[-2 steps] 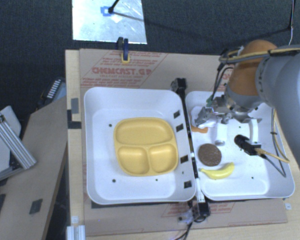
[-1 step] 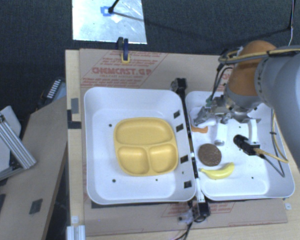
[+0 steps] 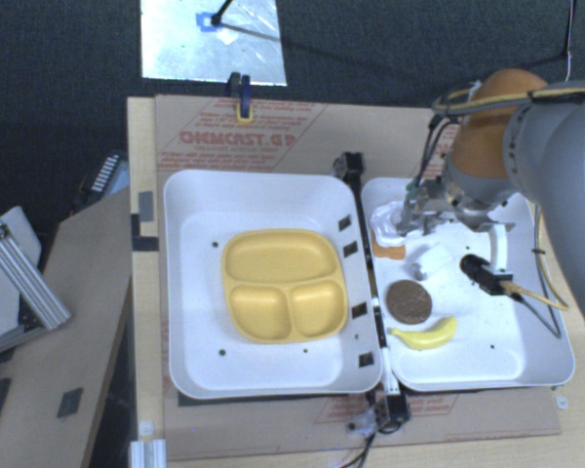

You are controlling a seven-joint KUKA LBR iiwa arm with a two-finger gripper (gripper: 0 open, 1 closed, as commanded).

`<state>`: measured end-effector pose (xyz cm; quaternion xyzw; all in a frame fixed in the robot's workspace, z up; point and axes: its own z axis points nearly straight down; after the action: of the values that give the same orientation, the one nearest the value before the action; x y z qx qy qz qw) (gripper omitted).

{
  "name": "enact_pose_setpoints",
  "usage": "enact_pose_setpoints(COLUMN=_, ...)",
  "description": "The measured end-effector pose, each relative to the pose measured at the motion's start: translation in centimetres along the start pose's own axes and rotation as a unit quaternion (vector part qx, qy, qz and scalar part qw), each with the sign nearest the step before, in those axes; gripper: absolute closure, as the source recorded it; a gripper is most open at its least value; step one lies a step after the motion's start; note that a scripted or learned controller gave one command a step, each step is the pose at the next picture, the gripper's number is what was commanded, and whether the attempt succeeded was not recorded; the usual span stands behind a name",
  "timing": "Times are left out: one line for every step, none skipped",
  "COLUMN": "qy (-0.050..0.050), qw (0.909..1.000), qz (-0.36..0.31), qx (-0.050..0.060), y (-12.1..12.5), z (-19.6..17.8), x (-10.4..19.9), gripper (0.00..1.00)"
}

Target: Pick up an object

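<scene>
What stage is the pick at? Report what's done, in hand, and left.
Done: the tool is positioned low in the right white bin, at a white-and-orange object near its upper-left corner. In hand: nothing is visibly lifted; whether that object is gripped can't be told. Left: the grasp and lift. The brown round disc and yellow plastic banana lie untouched on the bin floor.

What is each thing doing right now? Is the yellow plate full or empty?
Gripper: low over the right bin, near its back left corner.
White-and-orange thing: lying right by the Gripper; gripped or not, unclear.
Brown disc: lying flat in the right bin.
Banana: lying flat, just in front of the Brown disc.
Yellow plate: flat in the left bin, right side up, empty.
</scene>
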<state>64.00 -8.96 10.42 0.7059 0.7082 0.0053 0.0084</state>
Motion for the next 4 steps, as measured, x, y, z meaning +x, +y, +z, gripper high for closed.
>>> enact_pose_setpoints(qy=0.002, qw=1.0, qz=0.0, qx=0.006, y=0.1, z=-4.5, x=-0.4, gripper=1.0)
enact_pose_setpoints(qy=0.001, qw=1.0, qz=-0.001, qx=0.005, y=1.1, z=-10.1, x=-1.2, gripper=1.0)
enact_pose_setpoints(qy=0.002, qw=1.0, qz=-0.001, qx=0.007, y=1.3, z=-13.1, x=-1.3, gripper=1.0)
enact_pose_setpoints(qy=0.003, qw=1.0, qz=-0.002, qx=0.009, y=-0.5, z=-13.7, x=2.8, gripper=1.0)
